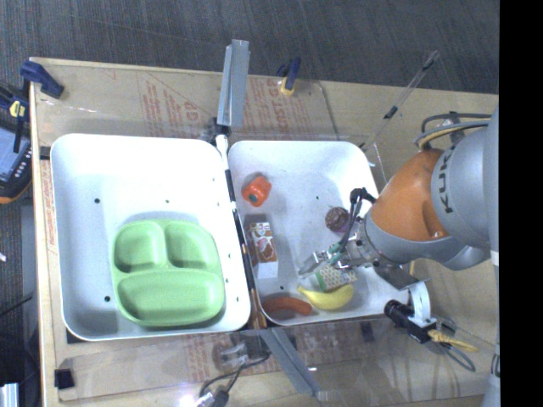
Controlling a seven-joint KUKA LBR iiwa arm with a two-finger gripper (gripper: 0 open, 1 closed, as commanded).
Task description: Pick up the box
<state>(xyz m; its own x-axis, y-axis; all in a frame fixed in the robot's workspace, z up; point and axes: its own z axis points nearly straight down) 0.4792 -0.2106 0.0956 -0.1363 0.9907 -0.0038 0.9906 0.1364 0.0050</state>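
Reaching: tool point(333, 261) (grip unreadable) low over yellow banana point(327, 296), needing leftward shift toward small flat brown-printed box point(263, 247).

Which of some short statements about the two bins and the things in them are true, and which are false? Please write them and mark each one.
1. The green tray lies in the left bin. True.
2. The box lies in the left bin, beside the tray. False: it lies in the right bin, near the wall between the two bins.
3. The banana is near the front edge of the right bin. True.
4. The orange object sits on the green tray. False: it is in the right bin, behind the box.
5. The tool is above the left bin. False: it is over the right bin, just above the banana.
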